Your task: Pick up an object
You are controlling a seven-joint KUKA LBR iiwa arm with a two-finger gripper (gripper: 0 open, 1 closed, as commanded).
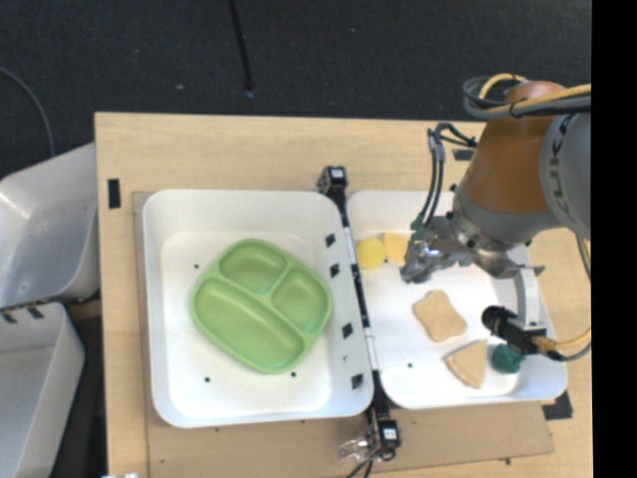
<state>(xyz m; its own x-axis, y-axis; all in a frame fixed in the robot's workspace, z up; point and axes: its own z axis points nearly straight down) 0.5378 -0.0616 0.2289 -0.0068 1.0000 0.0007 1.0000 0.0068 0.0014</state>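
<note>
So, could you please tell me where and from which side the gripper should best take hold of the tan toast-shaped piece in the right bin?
The toast-shaped piece lies flat on the right bin's floor, clear of the tan wedge nearby. I would come straight down from above and close across its narrower width, near its middle, since its flat pose leaves only the side edges to pinch. The gripper hangs just above it.

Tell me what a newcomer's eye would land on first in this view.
First the bright green divided plate, lying alone in the left bin. Next the arm's orange band at the right, with its tool hanging low over the right bin, close to a yellow piece near that bin's left wall. Below the tool lie two tan bread-like pieces and a small dark green item.
</note>
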